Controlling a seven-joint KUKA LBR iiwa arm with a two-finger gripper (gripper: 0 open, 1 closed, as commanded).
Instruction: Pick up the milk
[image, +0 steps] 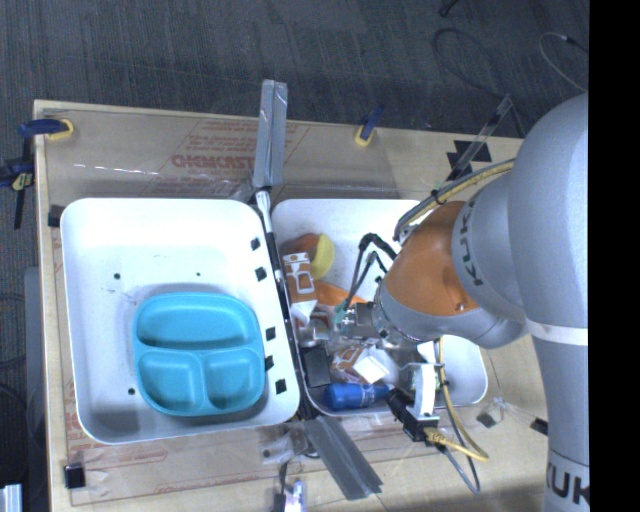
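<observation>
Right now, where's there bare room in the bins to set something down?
The left bin has bare floor behind and left of the blue tray. The right bin is crowded: the arm hangs over piled items, leaving just a bare strip along its far wall.

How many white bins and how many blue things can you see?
White shallow bins: 2, left and right
Blue things: 2, the divided plastic tray and the small bottle
Total: 4

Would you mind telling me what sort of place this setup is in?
Probably a robotics lab test bench: a grey KUKA arm reaches over two white bins on a clamped board, one holding a blue divided tray.
</observation>
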